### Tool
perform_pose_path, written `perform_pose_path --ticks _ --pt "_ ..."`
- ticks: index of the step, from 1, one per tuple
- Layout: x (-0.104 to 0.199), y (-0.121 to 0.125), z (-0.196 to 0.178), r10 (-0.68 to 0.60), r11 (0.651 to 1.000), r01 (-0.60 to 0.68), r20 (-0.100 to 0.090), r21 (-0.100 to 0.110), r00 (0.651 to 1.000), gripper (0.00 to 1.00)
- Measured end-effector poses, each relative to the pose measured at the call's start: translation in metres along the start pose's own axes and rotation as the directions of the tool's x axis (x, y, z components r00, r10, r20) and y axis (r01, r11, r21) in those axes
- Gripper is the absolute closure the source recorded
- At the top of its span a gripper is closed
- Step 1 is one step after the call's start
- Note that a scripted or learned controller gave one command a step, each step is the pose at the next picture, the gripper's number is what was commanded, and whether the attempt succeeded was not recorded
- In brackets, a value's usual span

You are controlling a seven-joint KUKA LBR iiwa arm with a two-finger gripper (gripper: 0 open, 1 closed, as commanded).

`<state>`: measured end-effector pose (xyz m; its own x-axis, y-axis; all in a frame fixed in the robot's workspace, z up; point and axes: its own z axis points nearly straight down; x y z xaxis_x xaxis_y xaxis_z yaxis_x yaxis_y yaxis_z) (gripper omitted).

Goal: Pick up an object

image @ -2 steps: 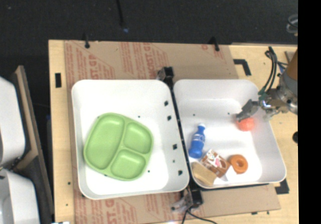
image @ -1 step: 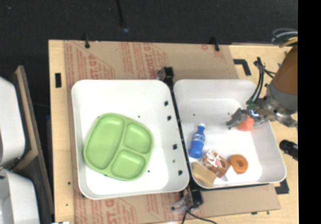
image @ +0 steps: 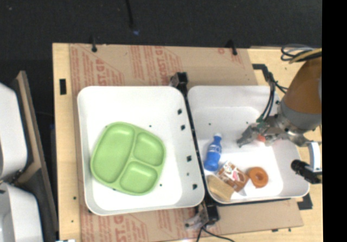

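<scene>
While green tray [image: 128, 158] fills left bin [image: 87, 106], bottle [image: 213, 152] in right bin [image: 227, 100], tool [image: 250, 137] state unclear

Lying in the left white bin [image: 87, 106], a green divided plate [image: 128, 158]; sitting beside it, the right white bin [image: 227, 100]; resting beneath both, printed cardboard [image: 135, 64] on the wooden bench [image: 60, 143].

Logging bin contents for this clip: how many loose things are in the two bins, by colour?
Green: 1, the divided plate in the left bin
Blue: 1, the small bottle in the right bin
Orange: 1, the ring
Red and white: 1, the packet
Tan: 1, the flat piece
Total: 5
</scene>
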<state>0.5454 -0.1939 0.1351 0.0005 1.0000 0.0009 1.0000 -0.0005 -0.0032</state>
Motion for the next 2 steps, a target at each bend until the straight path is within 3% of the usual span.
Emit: perform_pose_path --ticks 1,2 --pt "-0.001 0.001 -0.013 0.001 1.0 -0.001 0.002 -0.005 1.0 1.0" --pt "-0.008 0.009 -0.069 0.0 1.0 0.0 0.003 -0.009 1.0 1.0"
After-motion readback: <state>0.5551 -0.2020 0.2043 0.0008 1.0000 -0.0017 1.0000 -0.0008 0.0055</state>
